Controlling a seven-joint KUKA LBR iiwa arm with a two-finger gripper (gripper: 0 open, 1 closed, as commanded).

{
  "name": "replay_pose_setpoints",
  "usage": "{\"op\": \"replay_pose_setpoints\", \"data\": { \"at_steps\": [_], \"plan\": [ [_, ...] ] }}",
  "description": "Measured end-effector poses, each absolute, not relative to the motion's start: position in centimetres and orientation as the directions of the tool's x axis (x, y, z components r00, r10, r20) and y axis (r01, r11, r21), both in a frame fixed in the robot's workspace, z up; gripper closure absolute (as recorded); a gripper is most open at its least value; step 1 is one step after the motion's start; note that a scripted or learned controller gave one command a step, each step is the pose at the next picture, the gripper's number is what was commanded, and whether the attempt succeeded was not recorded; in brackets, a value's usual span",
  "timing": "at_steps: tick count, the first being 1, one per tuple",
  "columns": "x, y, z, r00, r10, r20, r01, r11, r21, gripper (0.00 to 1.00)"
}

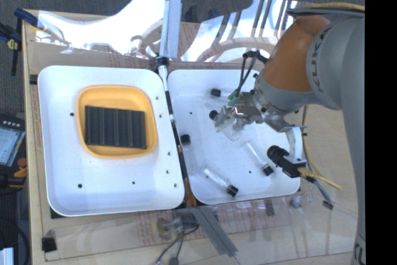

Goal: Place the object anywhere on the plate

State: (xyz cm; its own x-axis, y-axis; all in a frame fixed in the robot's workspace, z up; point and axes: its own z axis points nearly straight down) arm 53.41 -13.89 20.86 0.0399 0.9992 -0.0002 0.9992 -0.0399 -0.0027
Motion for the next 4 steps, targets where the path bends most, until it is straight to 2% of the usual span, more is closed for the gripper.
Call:
{"op": "replay_pose_setpoints", "data": {
  "at_steps": [1,2,3,4],
  "plan": [
    [58.9,-11.6,25.1,-0.037,0.999,0.001,0.999,0.037,-0.003,1.00],
    [62.7,-11.1,23.8,-0.272,0.962,0.000,0.962,0.272,-0.001,1.00],
    [61.4,-12.1,16.8,-0.525,0.851,0.003,0.851,0.525,-0.004,1.00],
    [61.4,-12.1,16.8,-0.524,0.851,0.003,0.851,0.524,-0.003,0.00]
  ]
}}
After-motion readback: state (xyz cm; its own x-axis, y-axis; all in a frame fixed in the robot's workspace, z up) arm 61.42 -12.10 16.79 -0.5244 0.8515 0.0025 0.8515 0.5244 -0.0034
